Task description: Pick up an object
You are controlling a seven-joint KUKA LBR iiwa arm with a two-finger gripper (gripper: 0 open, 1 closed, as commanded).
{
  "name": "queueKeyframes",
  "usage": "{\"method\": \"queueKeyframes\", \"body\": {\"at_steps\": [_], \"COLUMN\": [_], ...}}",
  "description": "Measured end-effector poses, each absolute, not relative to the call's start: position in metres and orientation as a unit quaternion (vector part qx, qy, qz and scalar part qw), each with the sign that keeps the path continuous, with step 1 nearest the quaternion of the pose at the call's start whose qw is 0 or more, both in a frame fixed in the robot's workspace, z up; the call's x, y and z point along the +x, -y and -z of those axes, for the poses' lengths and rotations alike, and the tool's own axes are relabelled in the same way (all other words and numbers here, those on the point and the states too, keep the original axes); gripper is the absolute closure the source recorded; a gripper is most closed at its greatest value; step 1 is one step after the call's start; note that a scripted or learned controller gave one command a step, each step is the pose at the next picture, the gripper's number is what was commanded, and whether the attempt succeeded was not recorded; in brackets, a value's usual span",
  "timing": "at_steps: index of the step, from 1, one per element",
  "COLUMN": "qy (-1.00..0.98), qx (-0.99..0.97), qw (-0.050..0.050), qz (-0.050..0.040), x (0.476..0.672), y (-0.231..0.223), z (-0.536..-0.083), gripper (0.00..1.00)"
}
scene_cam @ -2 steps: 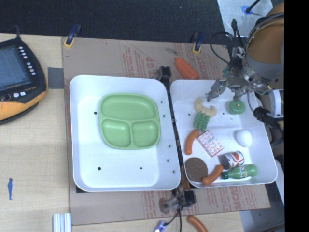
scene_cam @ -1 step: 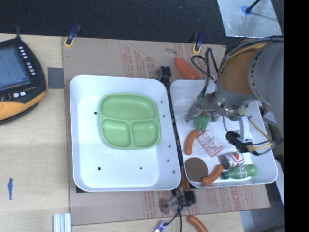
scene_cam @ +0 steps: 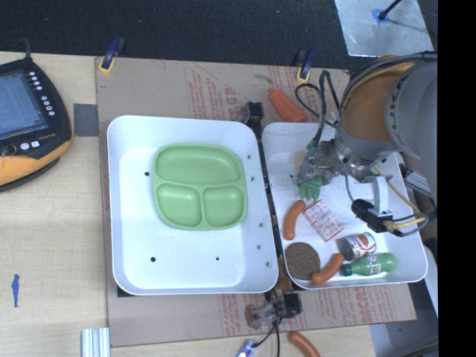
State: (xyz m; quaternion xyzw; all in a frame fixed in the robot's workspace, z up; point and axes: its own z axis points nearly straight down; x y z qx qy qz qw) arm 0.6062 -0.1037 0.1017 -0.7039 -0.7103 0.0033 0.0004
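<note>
My gripper (scene_cam: 312,171) is low in the upper part of the right bin (scene_cam: 416,274), hanging from the grey arm with its orange band (scene_cam: 372,110). Just below it lies a small green item (scene_cam: 311,190), partly hidden by the gripper. Further down the bin are an orange sausage (scene_cam: 294,219), a red-and-white packet (scene_cam: 322,220), a brown round disc (scene_cam: 303,259), a second sausage (scene_cam: 328,269), a small can (scene_cam: 358,245) and a green bottle (scene_cam: 372,264).
The left bin (scene_cam: 134,259) holds a green divided plate (scene_cam: 199,186). An orange piece (scene_cam: 285,106) lies on the cardboard behind the bins and another sausage (scene_cam: 303,342) in front. A teach pendant (scene_cam: 26,121) sits at far left.
</note>
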Motion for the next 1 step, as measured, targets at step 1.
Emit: {"method": "queueKeyframes", "body": {"at_steps": [1], "qy": [0.709], "qx": [-0.705], "qw": [0.001], "qz": [-0.0008], "x": [0.5941], "y": [0.0572], "z": [-0.1924], "gripper": [1.00]}}
